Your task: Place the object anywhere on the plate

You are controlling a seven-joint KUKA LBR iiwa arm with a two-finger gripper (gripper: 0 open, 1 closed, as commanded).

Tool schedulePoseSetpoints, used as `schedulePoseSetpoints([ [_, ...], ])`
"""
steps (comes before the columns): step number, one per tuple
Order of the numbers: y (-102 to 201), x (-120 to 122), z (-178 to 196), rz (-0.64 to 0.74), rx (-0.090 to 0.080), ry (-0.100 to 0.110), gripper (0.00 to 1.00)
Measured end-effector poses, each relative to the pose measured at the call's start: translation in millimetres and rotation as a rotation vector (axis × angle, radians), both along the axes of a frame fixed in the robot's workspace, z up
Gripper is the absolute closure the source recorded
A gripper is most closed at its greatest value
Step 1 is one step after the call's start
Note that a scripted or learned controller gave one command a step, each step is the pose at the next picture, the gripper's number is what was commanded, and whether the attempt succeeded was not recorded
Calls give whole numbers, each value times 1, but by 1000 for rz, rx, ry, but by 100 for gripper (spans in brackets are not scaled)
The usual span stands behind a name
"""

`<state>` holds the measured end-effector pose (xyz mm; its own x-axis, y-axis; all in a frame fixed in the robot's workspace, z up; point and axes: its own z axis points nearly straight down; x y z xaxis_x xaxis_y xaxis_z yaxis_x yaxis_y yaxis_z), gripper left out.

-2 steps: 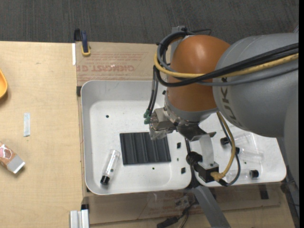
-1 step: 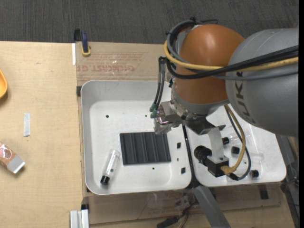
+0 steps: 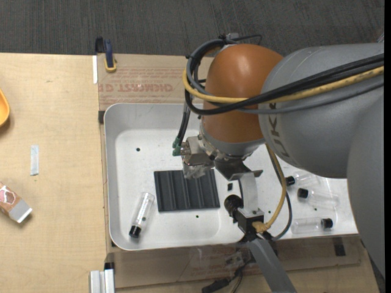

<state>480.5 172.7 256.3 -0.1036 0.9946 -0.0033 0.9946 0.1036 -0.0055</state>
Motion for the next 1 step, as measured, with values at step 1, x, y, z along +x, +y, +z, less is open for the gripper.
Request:
schedulePoseSetpoints([
  [1, -70, 39, -28, 40, 1, 0, 100],
])
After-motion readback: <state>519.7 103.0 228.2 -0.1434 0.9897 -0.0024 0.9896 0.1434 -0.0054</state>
